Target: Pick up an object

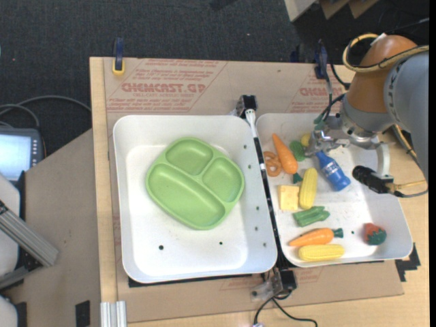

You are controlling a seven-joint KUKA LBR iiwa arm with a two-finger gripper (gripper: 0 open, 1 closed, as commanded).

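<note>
My gripper [320,140] hangs low over the far end of the right bin [398,213], reaching in from the right. Just in front of it lies a blue bottle [332,172] with a pale cap pointing toward the gripper. A small green piece [298,146] sits at the gripper's left. An orange carrot [285,153] lies further left, beside an orange pretzel-like ring [272,163]. A yellow corn cob [308,187] and a yellow cheese block [289,198] rest mid-bin.
Nearer the front lie a green pepper [310,216], a second carrot [313,237], a yellow banana-like piece [321,253] and a red-and-green fruit [373,234]. The left bin [136,244] holds a green divided plate [195,182].
</note>
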